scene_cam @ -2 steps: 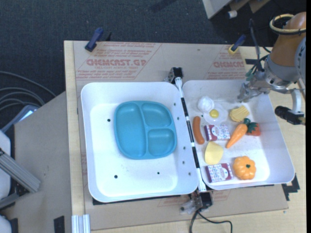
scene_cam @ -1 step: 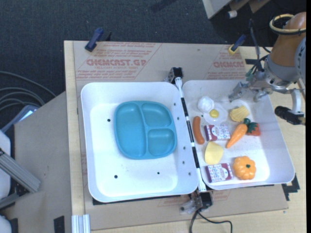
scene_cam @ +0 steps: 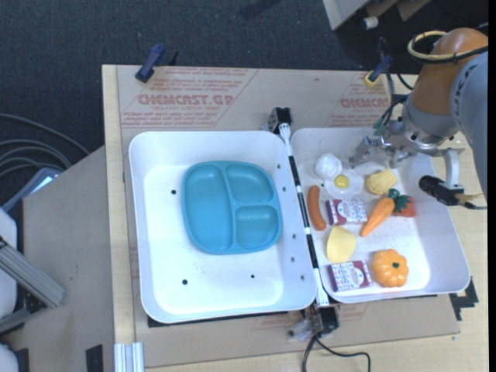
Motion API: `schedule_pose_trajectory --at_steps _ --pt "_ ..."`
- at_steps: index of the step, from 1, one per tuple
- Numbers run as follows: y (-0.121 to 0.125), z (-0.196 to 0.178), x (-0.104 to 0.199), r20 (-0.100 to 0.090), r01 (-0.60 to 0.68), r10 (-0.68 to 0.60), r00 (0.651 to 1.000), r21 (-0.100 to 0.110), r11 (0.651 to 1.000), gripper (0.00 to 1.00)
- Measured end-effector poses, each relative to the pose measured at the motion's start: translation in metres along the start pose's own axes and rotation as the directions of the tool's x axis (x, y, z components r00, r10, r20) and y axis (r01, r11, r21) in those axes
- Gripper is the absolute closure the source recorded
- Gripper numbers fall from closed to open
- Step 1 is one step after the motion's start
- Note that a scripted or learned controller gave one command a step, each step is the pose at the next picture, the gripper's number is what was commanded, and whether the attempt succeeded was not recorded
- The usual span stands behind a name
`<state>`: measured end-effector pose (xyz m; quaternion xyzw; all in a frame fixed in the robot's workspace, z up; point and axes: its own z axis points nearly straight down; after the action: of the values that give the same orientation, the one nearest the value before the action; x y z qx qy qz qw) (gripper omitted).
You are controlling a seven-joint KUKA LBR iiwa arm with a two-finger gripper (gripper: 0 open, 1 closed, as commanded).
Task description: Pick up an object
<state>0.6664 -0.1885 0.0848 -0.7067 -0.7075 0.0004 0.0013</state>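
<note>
Reaching in from the right, the grey arm with its orange band (scene_cam: pixel 448 53) hangs over the far side of the right bin (scene_cam: pixel 446 266); the gripper (scene_cam: pixel 377 149) sits low just beyond the toys, and how far apart its tips stand I cannot tell, nor is anything seen caught between them; just beside it lie a corn cob (scene_cam: pixel 380 181), a fried egg (scene_cam: pixel 341 183) and a white lump (scene_cam: pixel 328 164); nearer the front are a carrot (scene_cam: pixel 377 214), a sausage (scene_cam: pixel 315 208), two small packets (scene_cam: pixel 347 211) (scene_cam: pixel 349 275), a yellow wedge (scene_cam: pixel 341 244) and a pumpkin (scene_cam: pixel 390 267); the left bin (scene_cam: pixel 155 277) holds a blue divided plate (scene_cam: pixel 231 206).
</note>
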Motion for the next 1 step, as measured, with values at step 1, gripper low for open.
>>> schedule_pose_trajectory --at_steps 1 --pt "0.0008 -0.011 -0.0003 0.002 0.001 -0.001 1.0 -0.002 1.0 1.0"
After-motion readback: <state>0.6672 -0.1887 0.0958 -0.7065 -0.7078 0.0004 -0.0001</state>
